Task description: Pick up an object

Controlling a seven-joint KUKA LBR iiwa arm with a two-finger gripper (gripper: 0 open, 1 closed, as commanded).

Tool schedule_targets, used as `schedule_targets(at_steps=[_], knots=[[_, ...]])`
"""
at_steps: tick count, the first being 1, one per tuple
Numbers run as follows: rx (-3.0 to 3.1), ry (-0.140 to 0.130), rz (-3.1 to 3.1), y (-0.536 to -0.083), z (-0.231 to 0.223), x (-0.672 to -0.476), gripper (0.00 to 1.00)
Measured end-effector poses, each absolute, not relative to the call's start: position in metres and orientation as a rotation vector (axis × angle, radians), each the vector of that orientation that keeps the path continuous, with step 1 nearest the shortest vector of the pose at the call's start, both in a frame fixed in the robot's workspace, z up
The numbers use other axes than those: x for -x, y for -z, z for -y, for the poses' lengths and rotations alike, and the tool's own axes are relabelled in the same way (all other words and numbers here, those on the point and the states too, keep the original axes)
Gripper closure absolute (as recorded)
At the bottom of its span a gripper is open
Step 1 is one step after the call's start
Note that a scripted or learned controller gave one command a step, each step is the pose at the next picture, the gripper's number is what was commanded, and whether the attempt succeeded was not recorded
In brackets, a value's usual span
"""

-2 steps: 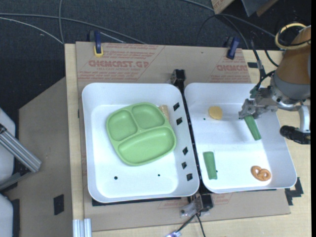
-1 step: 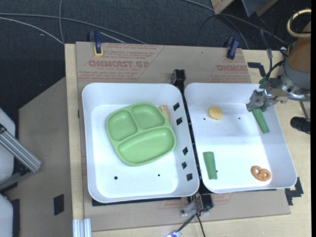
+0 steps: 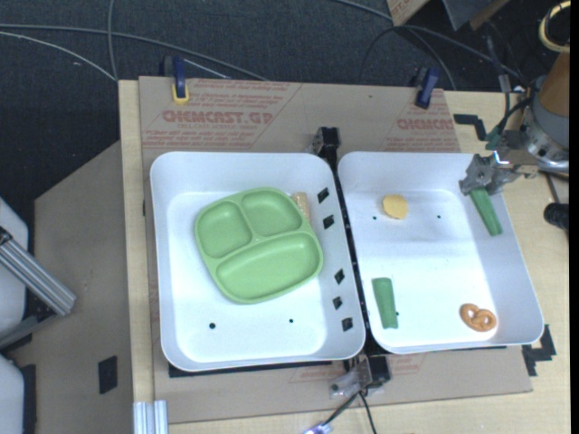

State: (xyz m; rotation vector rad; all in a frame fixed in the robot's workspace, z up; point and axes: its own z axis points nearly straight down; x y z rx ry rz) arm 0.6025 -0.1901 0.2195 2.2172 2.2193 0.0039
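Tool (image 3: 477,181) grips green stick (image 3: 488,212), long axis angled down-right.

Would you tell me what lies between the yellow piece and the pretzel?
Camera view: bare white bin floor between the yellow piece and the pretzel.

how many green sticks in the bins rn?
2, both in the right bin. One green stick lies near its front-left corner. The other green stick lies by the far-right edge, just below the gripper. More could be hidden under the green plate.
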Motion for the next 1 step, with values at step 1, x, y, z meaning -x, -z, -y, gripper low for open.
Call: schedule_targets(at_steps=[1], knots=[[-2.213,-0.006,-2.229,-0.2304,0.1313,-0.6103,1.00]])
